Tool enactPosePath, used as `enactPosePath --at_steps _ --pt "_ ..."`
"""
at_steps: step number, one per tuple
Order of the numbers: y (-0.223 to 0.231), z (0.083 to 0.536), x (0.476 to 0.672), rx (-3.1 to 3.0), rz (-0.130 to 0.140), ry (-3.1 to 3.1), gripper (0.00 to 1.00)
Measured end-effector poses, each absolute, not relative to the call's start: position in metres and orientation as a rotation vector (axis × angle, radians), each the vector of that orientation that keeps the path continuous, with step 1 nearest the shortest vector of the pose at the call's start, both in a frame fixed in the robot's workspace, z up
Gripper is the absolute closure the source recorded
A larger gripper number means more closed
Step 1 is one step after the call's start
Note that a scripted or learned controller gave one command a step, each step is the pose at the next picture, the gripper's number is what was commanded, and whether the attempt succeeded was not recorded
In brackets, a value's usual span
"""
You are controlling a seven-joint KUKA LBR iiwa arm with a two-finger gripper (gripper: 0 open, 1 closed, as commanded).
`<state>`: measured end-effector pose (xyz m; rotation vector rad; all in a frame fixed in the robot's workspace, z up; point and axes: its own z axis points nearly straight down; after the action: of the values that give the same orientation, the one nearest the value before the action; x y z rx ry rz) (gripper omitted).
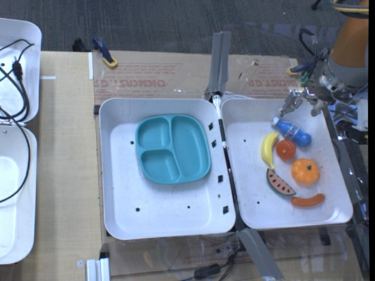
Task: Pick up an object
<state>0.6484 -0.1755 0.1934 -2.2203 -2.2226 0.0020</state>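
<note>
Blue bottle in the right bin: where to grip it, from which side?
Grip the bottle across its blue body, coming from straight above. It lies flat on its side, white cap toward the bin's back wall, so the round body's width faces up. Set the fingers across the long axis. The tomato and banana crowd the near end, so stay mid-body.

Both white bins (117, 174) look like smooth plastic with a faint sheen. In the left one, the teal divided plate (173, 148) is matt plastic. Over in the right bin, the toy food looks plastic too: the banana (268, 149) and orange pumpkin (306, 171) are glossy, and the blue bottle (293, 133) shines. The bench (64, 157) shows pale wood grain, with flat printed cardboard (158, 78) along its far edge.
</note>
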Motion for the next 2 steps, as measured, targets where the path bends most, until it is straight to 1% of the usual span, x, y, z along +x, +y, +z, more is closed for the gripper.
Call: enactPosePath --at_steps 1,2 --pt "-0.194 0.093 0.659 -2.222 0.001 -2.224 0.00" --pt "-0.194 0.103 0.660 -2.219 0.003 -2.229 1.00"
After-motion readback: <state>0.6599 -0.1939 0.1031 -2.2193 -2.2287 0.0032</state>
